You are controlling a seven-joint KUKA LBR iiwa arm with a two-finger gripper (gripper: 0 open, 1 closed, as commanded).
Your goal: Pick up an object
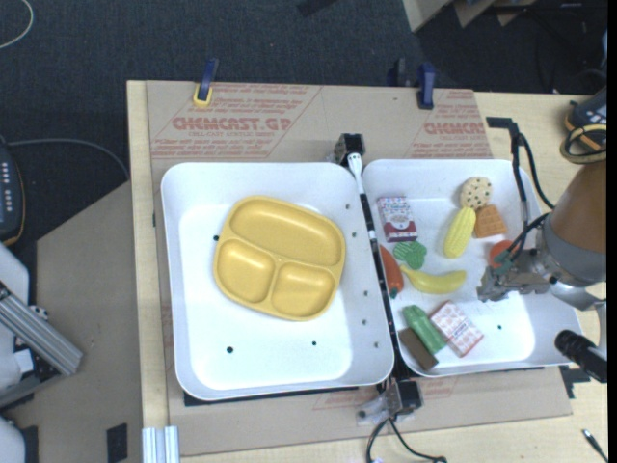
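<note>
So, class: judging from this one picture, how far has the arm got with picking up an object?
Nothing looks lifted: the yellow toy banana and yellow corn cob lie in the right white bin. The gripper sits low at that bin's right side, beside a small red item. Grasping and lifting remain.

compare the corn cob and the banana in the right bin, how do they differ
The corn cob stands nearly upright in the view; the banana lies crosswise below it. The corn cob is straight and ridged; the banana is curved and smooth. The corn cob looks thicker. Both are yellow toy foods.
</note>
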